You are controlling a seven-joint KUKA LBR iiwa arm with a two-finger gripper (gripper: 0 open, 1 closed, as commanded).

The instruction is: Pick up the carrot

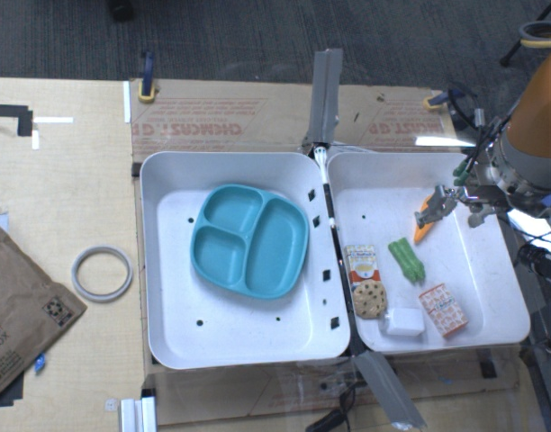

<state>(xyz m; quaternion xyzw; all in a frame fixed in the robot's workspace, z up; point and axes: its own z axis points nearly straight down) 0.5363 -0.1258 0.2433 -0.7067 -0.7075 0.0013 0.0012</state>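
- The claw [447,201] reaches in from the right over the far part of the right bin [501,268], below the orange band of the arm [537,120].
- Whether its fingers stand apart or together cannot be told; they are small and blurred against the white floor.
- The carrot [426,220] lies right at the claw's tip, on its left and slightly nearer the camera, a small orange piece that touches or overlaps the fingertips; whether it sits between them cannot be told.
- A green vegetable [406,260] lies near the claw, toward the camera and a little left, apart from the carrot.
- Farther toward the camera and to the left lies a small carton [361,263], with a cookie [369,300] just beyond it.
- A white block [404,321] rests near the front wall, well apart from the claw, and a red patterned packet [445,310] lies just beside it, almost straight toward the camera from the claw.
- Nothing lies between the claw and the carrot; the green vegetable is the closest neighbour.
- Well to the claw's left, the left bin [163,268] holds a blue divided plate [249,239].
- Beyond that bin, on the bench, lie a roll of tape [102,272] and a brown cardboard box [19,309].
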